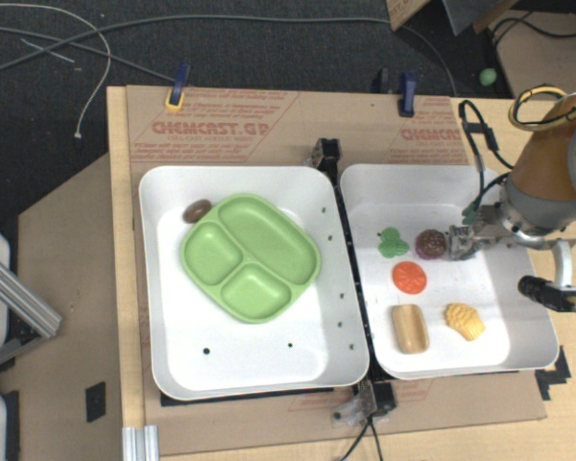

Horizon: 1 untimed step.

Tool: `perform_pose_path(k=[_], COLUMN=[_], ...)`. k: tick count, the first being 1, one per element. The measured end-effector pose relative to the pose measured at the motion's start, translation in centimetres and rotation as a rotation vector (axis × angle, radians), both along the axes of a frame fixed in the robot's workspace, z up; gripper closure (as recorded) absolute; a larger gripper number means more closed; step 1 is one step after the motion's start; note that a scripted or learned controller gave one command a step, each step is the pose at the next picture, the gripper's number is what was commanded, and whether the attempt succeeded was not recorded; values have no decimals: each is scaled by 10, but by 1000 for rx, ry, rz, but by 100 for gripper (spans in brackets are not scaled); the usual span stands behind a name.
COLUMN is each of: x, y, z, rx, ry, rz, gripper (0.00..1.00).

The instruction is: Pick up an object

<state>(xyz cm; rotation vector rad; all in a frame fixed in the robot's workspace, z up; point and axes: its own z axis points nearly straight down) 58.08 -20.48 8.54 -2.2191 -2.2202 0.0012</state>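
The right bin point(480, 185) holds a green leafy toy point(392, 243), a dark purple round toy point(430, 244), a red-orange round toy point(410, 278), a tan bread-like toy point(410, 327) and a yellow ridged toy point(465, 321). My gripper point(461, 241) hangs low over the right bin, just right of the purple toy and close to touching it. The grey arm with its orange band point(547, 166) comes in from the right edge. Nothing shows between the gripper and the bin floor.
The left bin point(173, 286) bears a green three-compartment tray point(251, 256) and a small brown oval toy point(197, 210) at the tray's upper left. A black divider runs between the bins. Cables hang by the arm at upper right.
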Motion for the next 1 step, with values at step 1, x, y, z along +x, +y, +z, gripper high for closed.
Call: perform_pose_path(k=[1], x=[1], y=[0], z=[11], rx=[0], ry=[-2], rz=[0], gripper=[100])
